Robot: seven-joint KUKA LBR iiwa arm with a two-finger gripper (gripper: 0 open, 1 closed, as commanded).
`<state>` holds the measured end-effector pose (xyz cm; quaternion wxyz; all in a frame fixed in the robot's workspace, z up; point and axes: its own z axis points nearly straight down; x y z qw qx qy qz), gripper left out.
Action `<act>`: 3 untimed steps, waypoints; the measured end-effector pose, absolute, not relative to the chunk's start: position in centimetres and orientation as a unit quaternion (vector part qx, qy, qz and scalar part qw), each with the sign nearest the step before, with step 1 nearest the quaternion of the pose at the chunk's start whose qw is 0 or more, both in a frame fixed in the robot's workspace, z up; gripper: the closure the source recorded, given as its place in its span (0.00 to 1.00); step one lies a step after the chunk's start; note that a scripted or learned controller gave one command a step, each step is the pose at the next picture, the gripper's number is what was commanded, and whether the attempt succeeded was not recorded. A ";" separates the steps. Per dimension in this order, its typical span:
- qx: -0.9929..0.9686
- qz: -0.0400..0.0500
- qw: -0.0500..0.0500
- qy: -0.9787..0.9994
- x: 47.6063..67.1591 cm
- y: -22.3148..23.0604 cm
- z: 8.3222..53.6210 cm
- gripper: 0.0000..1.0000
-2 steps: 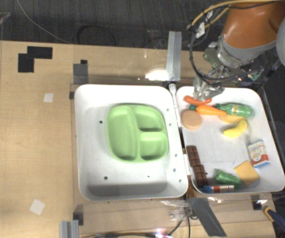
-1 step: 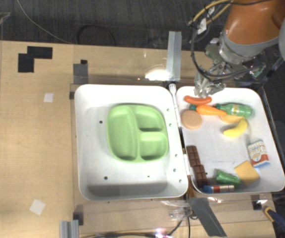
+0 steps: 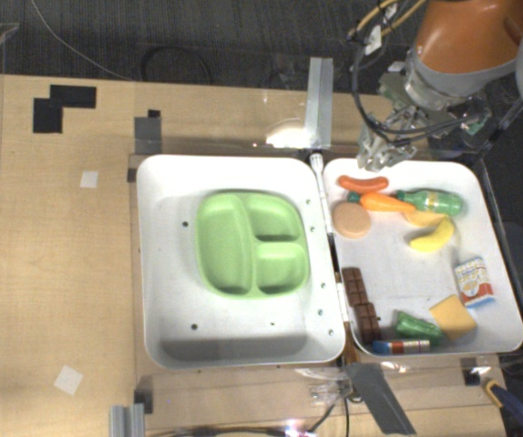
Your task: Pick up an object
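The gripper (image 3: 374, 157) is hung over the right bin's (image 3: 503, 271) far-left corner, fingers apart, nothing held. The sausage (image 3: 364, 183) just below looks light, smooth; best pinched mid-length.

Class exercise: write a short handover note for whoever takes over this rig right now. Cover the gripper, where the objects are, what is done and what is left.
Gripper: above the far edge of the right bin, holding nothing visible.
Right bin: sausage, carrot, green bottle, banana, round cookie, chocolate bar, small carton, cheese wedge.
Left bin: green divided tray.
Done: nothing lifted.
Left: pick up one object.
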<state>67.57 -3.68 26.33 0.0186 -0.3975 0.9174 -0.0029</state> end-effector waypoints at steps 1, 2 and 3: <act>-0.397 -0.004 0.025 0.918 67.8 -3.5 27.7 1.00; -0.395 -0.004 0.031 0.918 68.0 -3.4 29.1 1.00; -0.259 -0.001 0.006 0.966 56.0 -2.7 30.0 1.00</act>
